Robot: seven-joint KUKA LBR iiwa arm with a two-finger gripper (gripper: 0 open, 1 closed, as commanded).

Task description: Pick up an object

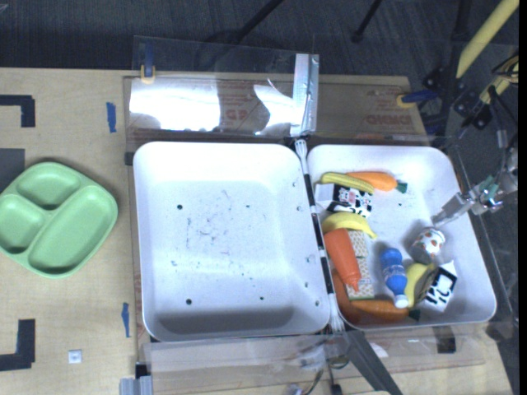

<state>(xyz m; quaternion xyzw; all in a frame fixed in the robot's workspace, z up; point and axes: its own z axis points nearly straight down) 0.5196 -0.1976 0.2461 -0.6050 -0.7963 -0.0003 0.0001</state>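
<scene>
Nothing is lifted yet. The metal two-finger gripper (449, 211) enters at three o'clock of the right white bin (428, 156); its claw state I cannot tell. A small round speckled ball (429, 239) lies nearest, perhaps the target, untouched.

Right bin (445, 164) holds a carrot (375, 181) at twelve o'clock, bananas (347, 223), an orange bottle (344, 258) and a blue bottle (393, 270) toward six. The gripper (480, 198) hangs at three o'clock. A green tray (54, 218) sits on the bench (58, 105) at nine o'clock.
</scene>
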